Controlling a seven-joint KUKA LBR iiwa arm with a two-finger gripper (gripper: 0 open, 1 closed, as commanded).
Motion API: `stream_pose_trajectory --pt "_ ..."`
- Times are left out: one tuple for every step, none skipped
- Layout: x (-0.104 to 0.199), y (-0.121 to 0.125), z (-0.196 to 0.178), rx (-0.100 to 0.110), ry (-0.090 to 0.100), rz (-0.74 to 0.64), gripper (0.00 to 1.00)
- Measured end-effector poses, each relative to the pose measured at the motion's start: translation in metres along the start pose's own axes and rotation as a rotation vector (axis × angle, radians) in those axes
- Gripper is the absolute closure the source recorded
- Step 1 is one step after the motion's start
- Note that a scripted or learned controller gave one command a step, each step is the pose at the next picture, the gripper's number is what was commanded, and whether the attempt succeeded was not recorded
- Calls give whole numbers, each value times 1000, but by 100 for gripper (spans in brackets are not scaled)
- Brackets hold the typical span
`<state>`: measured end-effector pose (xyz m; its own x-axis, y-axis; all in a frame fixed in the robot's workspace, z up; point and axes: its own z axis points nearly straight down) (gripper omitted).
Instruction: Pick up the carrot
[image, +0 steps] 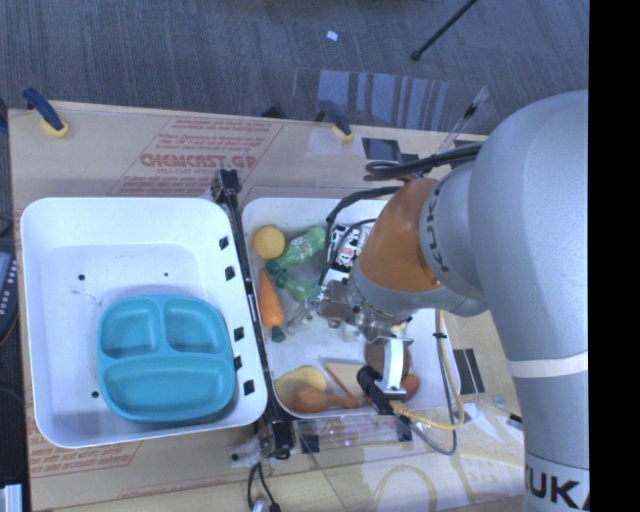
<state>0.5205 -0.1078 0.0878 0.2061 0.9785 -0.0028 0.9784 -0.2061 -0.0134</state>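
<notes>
1. Overhead, the camera view looks down at a slant on two white bins set side by side on a brown sheet with red lettering
2. The left bin holds a blue divided plate, which lies flat in the part of the bin nearer the camera
3. The carrot lies in the right bin, stretched along that bin's left wall, with its orange body pointing away from the camera and a small green stub at its near end
4. A yellow lemon sits just beyond the carrot's far end, and green pieces lie just to the right of both
5. The grey arm reaches in from the right, with its orange band over the middle of the right bin
6. The gripper sits low in that bin, just right of the carrot and among the green pieces; the wrist hides it, so I cannot tell whether it is open or closed, nor whether it touches the carrot
7. Along the right bin's near edge, a pale yellow rounded item touches a long orange-brown item
</notes>
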Motion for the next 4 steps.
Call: stream_pose_trajectory --pt "30 56 -14 4 0 171 0" --pt "30 55 -20 19 0 164 100" --pt "127 38 -103 -2 6 213 100" --pt "164 3 -100 7 -1 780 100"
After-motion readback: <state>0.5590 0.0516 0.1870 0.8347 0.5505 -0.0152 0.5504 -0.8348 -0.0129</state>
